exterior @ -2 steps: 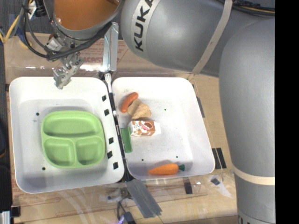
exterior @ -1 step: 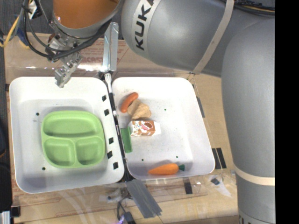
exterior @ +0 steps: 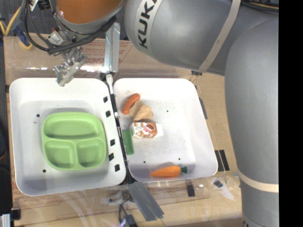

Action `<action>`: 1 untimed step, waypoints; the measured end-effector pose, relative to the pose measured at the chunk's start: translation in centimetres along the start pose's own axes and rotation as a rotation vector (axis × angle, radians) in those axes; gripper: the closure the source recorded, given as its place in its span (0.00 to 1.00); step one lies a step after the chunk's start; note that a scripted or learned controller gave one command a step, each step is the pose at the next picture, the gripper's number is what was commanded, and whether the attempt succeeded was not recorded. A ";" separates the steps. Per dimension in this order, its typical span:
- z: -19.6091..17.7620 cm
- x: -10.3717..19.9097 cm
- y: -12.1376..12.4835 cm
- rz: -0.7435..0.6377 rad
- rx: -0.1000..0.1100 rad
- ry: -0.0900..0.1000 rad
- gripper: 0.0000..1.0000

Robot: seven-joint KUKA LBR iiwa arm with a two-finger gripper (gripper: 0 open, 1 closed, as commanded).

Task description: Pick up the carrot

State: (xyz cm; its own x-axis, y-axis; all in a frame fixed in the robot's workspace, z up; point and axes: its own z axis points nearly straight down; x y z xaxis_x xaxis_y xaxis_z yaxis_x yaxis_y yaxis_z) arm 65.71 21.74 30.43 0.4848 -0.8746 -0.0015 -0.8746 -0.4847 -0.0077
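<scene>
- Carrot (exterior: 167,171) lies on its side in the right bin (exterior: 201,126), hard against the near wall, its green stub pointing right and its orange tip pointing left toward the bins' shared divider.
- We see the gripper (exterior: 66,72) hanging above the far rim of the left bin (exterior: 21,126), well apart from the carrot and over the wrong bin altogether. We cannot tell from this slanted view how it is set, and nothing shows in it.
- We judge the near wall to be the main hazard: a descent straight onto the carrot could land one finger on the rim or the sloping wall, and the carrot would then roll or skid away instead of being caught.
- We expect the carrot's tapered, rounded body (it looks like smooth plastic) to squirt out lengthwise if it is pinched near the thin tip, so a grasp across the thicker middle seems safer.
- We note clutter along the likely path: a sausage (exterior: 131,103), a tan lump (exterior: 141,111) touching it, and a small carton (exterior: 144,130) just beside them, with a green piece (exterior: 128,142) at the divider. A low sweep across could knock these about.
- We also see a green tray (exterior: 73,140) in the left bin; it sits clear of the carrot and seems no risk.
</scene>
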 end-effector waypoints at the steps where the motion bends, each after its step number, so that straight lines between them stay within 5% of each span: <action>1: 1.4 -0.2 0.0 -0.121 -0.010 -0.001 1.00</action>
State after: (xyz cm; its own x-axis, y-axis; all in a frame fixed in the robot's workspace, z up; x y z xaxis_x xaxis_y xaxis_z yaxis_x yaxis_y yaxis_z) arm 65.56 21.94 29.00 0.5871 -0.8095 -0.0020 -0.8095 -0.5871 0.0017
